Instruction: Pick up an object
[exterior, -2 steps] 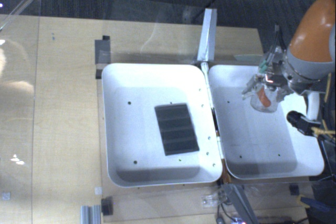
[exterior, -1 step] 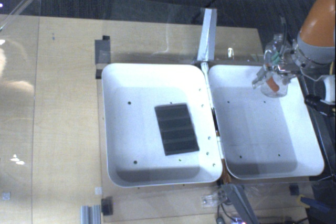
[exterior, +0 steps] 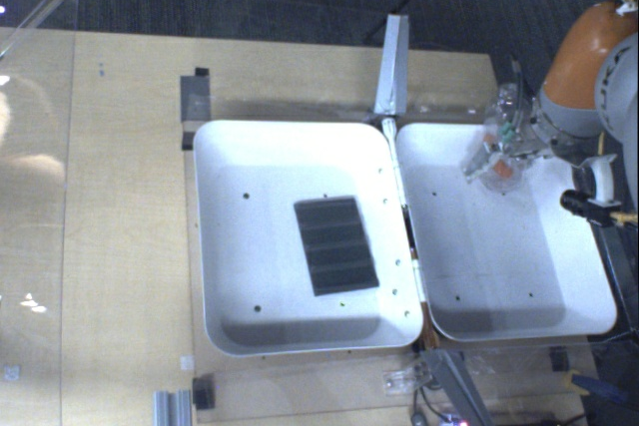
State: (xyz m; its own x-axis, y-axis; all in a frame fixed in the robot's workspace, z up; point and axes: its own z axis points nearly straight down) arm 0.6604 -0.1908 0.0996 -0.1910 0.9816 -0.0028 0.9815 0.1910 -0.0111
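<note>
Camera view, two bins (exterior: 230, 314), one black ribbed pad (exterior: 336, 244)

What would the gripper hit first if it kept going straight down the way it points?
Probably the bare floor of the right-hand shallow white bin near its far edge. The gripper hangs over that spot, though its height above the floor is unclear.

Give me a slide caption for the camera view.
Arm's tool over the right bin; dark ridged block lies in the left bin.
</note>
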